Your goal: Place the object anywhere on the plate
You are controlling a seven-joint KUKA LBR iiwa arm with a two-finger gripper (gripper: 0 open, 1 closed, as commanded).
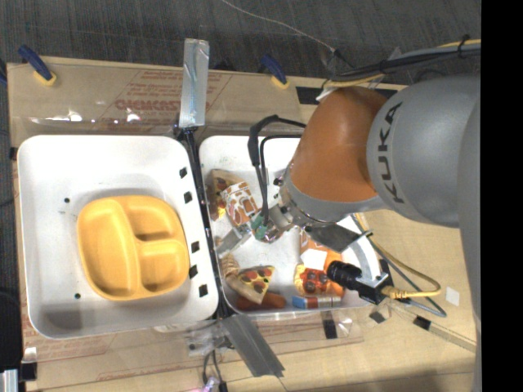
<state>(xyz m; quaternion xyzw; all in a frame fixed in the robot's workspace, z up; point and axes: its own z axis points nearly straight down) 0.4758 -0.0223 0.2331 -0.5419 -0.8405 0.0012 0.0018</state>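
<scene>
A yellow divided plate lies in the left bin. The right bin holds toy food: a striped red-and-white packet, a pizza slice, and orange and red pieces near the front right. The arm's orange band and grey wrist hang over the right bin and hide much of it. My gripper reaches down at the bin's middle, just right of the striped packet, with a small greenish piece at its tip. How its tip meets that piece is too small to make out.
A black divider with clips runs between the two bins. Cables trail over the bench at the right. Blue clamps hold the cardboard at the back. A grey bracket sticks out at the front.
</scene>
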